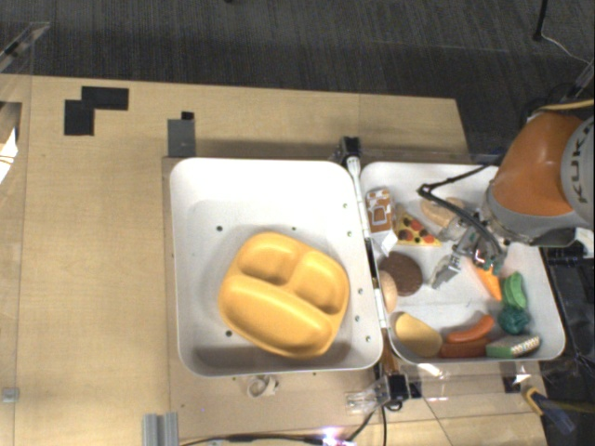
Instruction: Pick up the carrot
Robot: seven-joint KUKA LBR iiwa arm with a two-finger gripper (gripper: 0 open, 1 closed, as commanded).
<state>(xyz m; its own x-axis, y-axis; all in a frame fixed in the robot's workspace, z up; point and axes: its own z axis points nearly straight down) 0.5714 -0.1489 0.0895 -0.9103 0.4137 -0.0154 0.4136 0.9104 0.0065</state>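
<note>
At the right bin's near edge lie a red sausage and a yellow wedge. Farther back the carrot rests on the bin floor, green top beside it — just right of the gripper, whose fingers hang spread, grasping nothing. The left bin holds a big yellow loaf.

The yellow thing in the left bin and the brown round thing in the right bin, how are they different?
The yellow thing is far bigger than the brown round thing. The yellow thing is lumpy, with bulging sections, while the brown round thing looks like a smooth disc. The yellow thing lies alone in the left bin; the brown round thing sits crowded among other toy foods in the right bin, near the gripper. Both rest on a bin floor.
</note>
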